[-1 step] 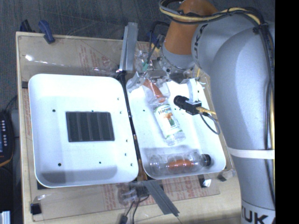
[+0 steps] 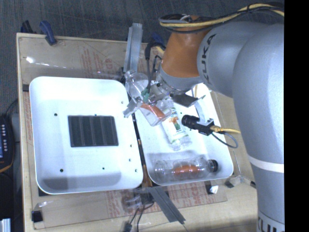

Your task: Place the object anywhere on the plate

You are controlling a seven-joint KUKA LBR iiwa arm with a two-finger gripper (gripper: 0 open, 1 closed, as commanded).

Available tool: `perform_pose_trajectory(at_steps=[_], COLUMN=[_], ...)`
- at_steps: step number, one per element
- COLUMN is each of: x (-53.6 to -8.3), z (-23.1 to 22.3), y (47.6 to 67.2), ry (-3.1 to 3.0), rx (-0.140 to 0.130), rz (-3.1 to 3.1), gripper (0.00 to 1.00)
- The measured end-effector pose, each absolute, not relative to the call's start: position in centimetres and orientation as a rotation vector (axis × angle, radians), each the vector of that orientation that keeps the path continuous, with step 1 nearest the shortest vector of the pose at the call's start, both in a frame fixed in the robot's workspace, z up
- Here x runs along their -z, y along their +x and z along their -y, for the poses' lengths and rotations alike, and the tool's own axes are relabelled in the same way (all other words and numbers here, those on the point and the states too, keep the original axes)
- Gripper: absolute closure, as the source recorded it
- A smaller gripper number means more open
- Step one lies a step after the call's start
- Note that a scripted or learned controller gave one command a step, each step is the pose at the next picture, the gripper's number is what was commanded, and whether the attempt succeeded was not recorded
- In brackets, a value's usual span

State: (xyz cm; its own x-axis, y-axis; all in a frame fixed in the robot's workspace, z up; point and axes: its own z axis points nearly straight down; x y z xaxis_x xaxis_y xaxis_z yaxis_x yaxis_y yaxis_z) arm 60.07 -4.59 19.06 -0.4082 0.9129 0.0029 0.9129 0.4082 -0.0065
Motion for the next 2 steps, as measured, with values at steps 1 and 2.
perform_pose_trajectory(at_steps=[1, 2], x=[-19.0, -20.7], z=[-0.5, -4.5], y=[60.3, 59.4], ry=[-0.506, 0.048], rx=[-0.003, 0.000], rz=[3.093, 3.142], gripper=[1.00, 1.00])
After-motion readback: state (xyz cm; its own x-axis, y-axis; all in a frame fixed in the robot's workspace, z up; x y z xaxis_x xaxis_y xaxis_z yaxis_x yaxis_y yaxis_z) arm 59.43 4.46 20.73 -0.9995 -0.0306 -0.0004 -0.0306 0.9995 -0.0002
